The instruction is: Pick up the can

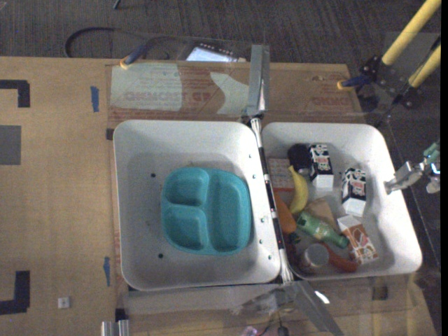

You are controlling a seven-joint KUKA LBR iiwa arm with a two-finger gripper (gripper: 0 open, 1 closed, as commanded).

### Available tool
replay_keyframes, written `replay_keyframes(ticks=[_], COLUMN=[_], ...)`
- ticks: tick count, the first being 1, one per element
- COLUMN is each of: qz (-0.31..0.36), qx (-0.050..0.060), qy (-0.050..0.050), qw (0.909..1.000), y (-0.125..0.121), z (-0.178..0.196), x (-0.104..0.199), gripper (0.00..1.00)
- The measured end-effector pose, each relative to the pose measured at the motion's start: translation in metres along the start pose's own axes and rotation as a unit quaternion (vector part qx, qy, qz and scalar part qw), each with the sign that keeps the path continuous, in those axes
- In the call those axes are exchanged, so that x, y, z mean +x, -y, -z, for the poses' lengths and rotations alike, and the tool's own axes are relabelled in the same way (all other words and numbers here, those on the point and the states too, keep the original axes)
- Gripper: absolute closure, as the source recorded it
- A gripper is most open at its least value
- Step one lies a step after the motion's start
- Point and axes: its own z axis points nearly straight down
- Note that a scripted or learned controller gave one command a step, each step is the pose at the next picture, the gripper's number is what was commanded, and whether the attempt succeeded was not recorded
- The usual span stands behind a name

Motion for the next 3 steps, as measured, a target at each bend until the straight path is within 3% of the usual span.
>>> replay_keyframes(ticks=[1, 2, 3], qz=[0.005, -0.024, 0.022], qx=[0.0, -0.003, 0.036], qy=[0.0, 0.0, -0.012], qw=[1.0, 0.9997, 0.999], y=[0.011, -0.055, -0.129], z=[-0.107, -0.19, -0.193], x=[0.077, 0.07, 0.051], gripper=[0.0, 0.0, 0.0])
